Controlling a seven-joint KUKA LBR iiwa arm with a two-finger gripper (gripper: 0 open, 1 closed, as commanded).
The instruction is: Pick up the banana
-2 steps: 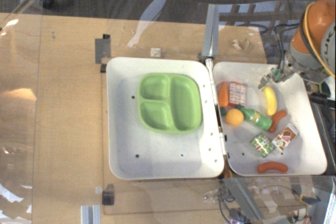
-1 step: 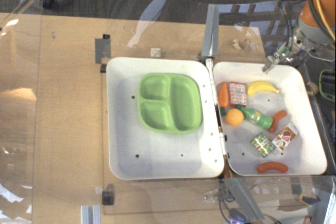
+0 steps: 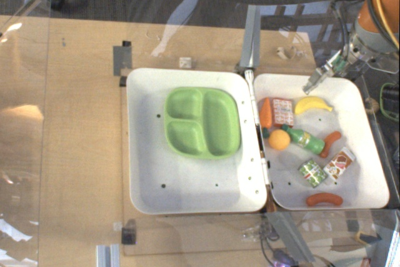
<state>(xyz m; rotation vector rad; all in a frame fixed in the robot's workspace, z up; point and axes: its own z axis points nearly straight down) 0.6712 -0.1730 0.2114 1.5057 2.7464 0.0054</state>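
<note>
The banana [image 3: 312, 105] is lying in the upper part of the right bin [image 3: 364, 134], its long axis running roughly left to right across the frame with a slight curve. The gripper [image 3: 319, 78] is hanging just above and a little right of it in the picture, near the bin's upper rim (too small and blurred to tell how far it is parted), and carrying nothing visible. So the fruit is sitting just down-frame of the tool, beside a red-and-white packet [image 3: 282, 112].
</note>
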